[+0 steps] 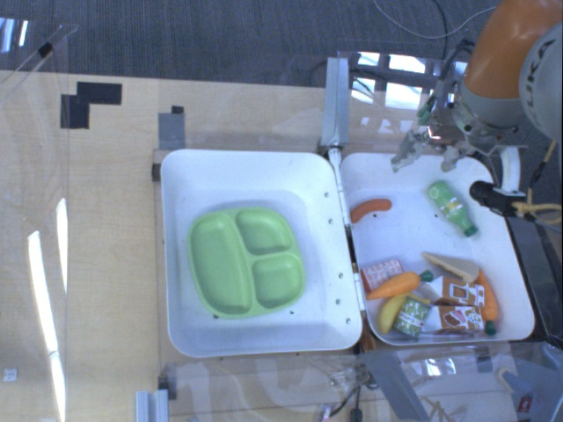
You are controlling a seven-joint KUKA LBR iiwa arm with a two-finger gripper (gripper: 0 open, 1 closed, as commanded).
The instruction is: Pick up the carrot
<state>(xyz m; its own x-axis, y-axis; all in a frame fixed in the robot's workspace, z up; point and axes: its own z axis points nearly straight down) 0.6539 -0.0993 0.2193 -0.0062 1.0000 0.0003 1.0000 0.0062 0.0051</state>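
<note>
An orange carrot [393,286] lies near the front left of the right bin [409,236], beside a small red carton [381,272]. A second orange carrot [488,299] with a green end lies at the bin's front right. My gripper [426,159] hangs over the far edge of the right bin, well behind both carrots. Its fingers are spread open with nothing between them.
The right bin also holds a red sausage [370,208], a green bottle [452,207], a cheese wedge [450,266], a yellow piece [390,314] and small cartons [457,310]. A green divided plate [246,259] lies in the left bin [185,183].
</note>
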